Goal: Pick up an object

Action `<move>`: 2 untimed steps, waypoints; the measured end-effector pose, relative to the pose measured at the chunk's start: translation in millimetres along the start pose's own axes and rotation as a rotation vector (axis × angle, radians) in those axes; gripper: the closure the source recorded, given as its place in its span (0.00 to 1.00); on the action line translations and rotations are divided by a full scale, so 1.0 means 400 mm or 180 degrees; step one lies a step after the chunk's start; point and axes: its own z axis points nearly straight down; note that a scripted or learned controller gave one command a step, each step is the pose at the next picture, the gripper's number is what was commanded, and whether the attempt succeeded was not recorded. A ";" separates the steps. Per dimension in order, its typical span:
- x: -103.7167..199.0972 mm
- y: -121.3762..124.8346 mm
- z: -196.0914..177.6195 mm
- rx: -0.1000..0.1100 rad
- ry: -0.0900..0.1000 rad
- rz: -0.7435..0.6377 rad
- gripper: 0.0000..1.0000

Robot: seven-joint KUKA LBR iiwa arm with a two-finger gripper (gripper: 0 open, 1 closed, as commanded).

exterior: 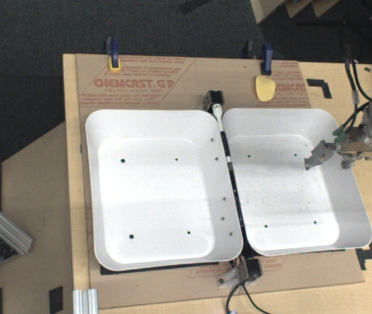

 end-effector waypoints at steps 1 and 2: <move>0.110 -0.129 -0.573 -0.0061 -0.0012 -0.0014 0.00; 0.107 -0.126 -0.577 -0.0019 -0.0011 -0.0005 1.00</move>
